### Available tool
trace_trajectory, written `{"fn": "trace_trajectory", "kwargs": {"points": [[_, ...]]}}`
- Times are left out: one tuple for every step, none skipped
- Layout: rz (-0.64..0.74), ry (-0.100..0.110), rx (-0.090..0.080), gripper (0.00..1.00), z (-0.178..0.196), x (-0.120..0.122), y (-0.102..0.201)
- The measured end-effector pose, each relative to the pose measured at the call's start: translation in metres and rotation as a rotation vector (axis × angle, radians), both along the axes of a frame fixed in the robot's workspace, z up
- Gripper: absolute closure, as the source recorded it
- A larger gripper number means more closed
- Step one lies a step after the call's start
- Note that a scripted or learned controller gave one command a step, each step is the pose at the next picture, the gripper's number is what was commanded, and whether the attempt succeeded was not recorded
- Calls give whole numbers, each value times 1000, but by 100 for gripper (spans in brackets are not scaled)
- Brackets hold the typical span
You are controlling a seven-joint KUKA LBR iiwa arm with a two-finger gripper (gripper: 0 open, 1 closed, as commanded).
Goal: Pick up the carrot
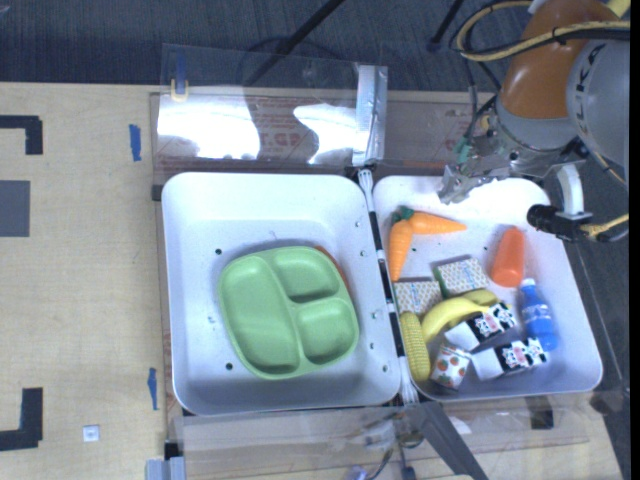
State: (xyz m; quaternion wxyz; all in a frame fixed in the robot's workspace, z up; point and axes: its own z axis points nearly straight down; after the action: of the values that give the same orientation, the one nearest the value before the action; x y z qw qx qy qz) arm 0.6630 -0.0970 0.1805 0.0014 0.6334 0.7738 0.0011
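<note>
We see two carrots in the right bin (585,353): one carrot (432,224) lies across the far left part, long axis running left-right, tip pointing right; a second carrot (398,248) stands along the bin's left wall. The gripper (462,180) hovers at the far rim, just right of and beyond the first carrot; we cannot tell its grip state. A banana (455,314), corn cob (414,346), orange bottle (509,256) and cartons crowd nearer. The left bin (190,208) holds a green tray (288,310).
</note>
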Motion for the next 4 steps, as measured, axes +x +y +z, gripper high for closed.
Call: {"fn": "trace_trajectory", "kwargs": {"points": [[-328,6,1,100,4,-15,30],[-328,6,1,0,4,-15,30],[-328,5,0,0,5,-16,18],[-315,1,-1,0,-2,4,4]]}}
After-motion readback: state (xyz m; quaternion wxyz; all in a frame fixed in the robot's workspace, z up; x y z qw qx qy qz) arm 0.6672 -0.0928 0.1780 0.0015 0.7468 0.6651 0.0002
